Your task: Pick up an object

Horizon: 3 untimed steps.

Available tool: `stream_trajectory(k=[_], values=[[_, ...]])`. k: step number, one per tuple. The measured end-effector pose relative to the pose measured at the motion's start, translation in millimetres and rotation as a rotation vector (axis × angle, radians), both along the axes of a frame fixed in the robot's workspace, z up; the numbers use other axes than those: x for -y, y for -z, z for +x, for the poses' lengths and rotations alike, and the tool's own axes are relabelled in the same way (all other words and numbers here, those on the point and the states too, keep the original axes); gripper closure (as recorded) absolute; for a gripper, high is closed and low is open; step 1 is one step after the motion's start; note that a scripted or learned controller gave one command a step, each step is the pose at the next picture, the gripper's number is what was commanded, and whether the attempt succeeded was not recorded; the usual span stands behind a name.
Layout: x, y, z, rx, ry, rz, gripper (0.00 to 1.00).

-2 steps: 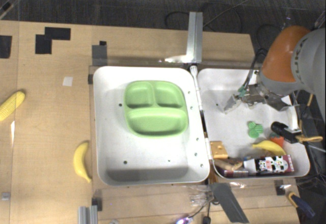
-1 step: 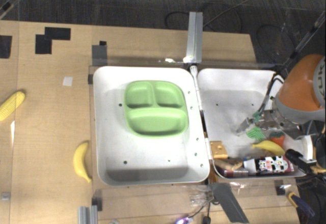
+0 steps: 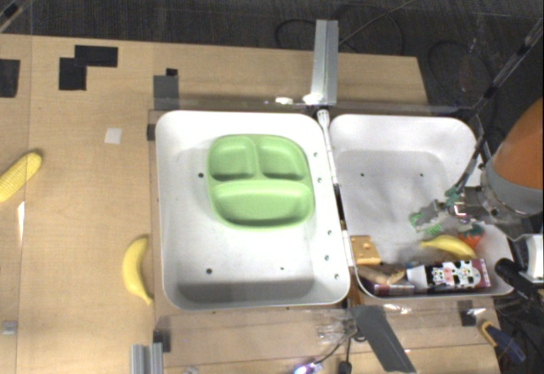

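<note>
Yellow is what you should look for in the right bin (image 3: 382, 143): a small banana (image 3: 448, 246) lies near its lower right corner, just below and touching the jaws (image 3: 452, 212) as far as you can see from above. The arm (image 3: 517, 161) comes in from the right edge, its orange band over the bin's right wall, and the jaws hang low over the bin floor right above the banana. You cannot tell whether the jaws are released or clenched; the metal parts there are small and blurred, and nothing can be seen gripped between them.

Along the bin's lower wall you have a row of clutter: a tan block (image 3: 365, 251) at the left corner, a dark reddish tube-like item (image 3: 389, 278) beside it, and a black-and-white patterned box (image 3: 455, 276) just below the banana. A greenish piece (image 3: 423, 216) sits just left of the jaws; what it is stays unclear.

Your left bin (image 3: 178, 219) holds a green divided plate (image 3: 258, 179), lying flat in its upper middle. Out on the wooden counter (image 3: 76, 219) to the left you see a second banana (image 3: 136, 269) beside the left bin and a corn cob (image 3: 19, 177) well apart at the far left edge.
</note>
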State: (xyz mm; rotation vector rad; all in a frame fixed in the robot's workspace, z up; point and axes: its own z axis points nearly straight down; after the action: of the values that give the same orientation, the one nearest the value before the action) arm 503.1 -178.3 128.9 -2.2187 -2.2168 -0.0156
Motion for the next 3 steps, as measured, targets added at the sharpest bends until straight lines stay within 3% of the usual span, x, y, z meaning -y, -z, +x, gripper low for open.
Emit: stream_trajectory(k=[1, 2, 3], values=[[2, 23, 15, 0.002, 0.106, -0.009, 0.0], [-3, 38, 1, 0.013, 0.089, -0.014, 0.0], [-6, 27, 4, 0.017, 0.085, -0.01, 1.0]])
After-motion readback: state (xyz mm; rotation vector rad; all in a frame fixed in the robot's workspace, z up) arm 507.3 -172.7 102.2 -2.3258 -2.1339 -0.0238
